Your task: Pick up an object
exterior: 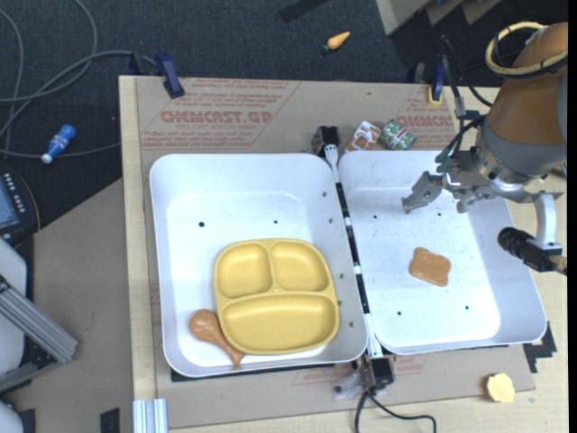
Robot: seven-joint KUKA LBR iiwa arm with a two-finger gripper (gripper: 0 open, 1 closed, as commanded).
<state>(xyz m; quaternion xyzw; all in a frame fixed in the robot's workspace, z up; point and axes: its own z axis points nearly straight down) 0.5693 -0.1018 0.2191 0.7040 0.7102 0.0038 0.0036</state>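
A brown toast-shaped piece (430,267) lies flat near the middle of the right bin (505,327). My gripper (441,197) hangs over the back part of that bin, above and behind the toast piece and apart from it. Its fingers are spread open with nothing between them. In the left bin (180,242) a yellow divided plate (274,295) sits toward the front. A tan drumstick-shaped toy (213,330) lies against the plate's front left edge.
Behind the bins on the bench lie a small printed packet (365,136), a green item (397,134) and a black object (325,137). A yellow chunk (499,387) sits on the bench at front right. Blue clamps (168,75) hold the board's back edge.
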